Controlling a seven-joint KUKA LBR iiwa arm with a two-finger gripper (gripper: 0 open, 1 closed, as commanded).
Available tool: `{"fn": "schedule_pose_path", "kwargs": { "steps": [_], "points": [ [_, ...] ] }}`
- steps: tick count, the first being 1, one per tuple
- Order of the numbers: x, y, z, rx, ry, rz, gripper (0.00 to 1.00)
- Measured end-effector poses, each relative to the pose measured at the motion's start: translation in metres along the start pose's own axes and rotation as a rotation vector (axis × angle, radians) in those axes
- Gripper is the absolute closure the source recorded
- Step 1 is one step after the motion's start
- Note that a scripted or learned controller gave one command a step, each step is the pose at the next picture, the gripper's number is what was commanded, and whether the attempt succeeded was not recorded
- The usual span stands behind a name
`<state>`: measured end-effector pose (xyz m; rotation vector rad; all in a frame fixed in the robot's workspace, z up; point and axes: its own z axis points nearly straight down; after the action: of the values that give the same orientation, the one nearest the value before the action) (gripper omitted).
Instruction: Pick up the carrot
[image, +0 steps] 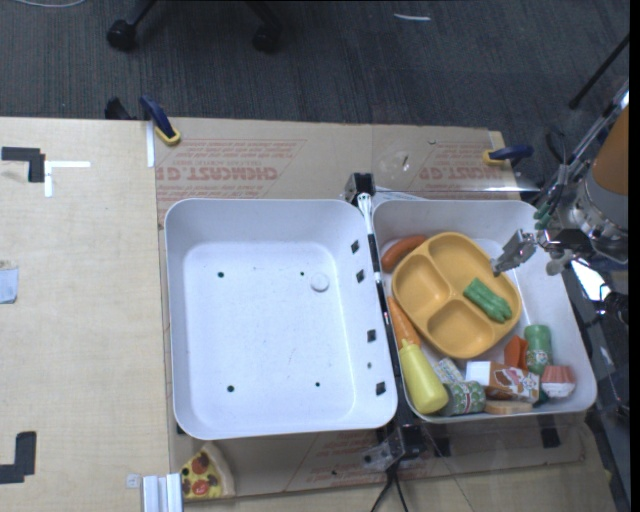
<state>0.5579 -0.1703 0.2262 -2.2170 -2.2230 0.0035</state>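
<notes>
Carrot: slim orange carrot (401, 322) lies right of centre, along the yellow divided plastic plate's (440, 285) left edge.
Claw: metal two-finger gripper (522, 250) at right, above the plate's rim; state cannot be told.

Floor (330, 60): dark grey carpet, twelve o'clock.
Chair base (200, 25): probably an office chair's castors, eleven o'clock.
Bench (75, 300): pale wood, nine o'clock.

Orange carrot (400, 322) along right bin's left wall
</notes>
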Motion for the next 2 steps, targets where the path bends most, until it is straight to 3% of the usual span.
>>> {"fn": "schedule_pose_path", "kwargs": {
  "steps": [1, 2],
  "points": [
    [-0.032, 0.031, 0.127, -0.015, -0.004, 0.041, 0.00],
    [-0.032, 0.032, 0.117, -0.020, -0.003, 0.043, 1.00]
  ]
}}
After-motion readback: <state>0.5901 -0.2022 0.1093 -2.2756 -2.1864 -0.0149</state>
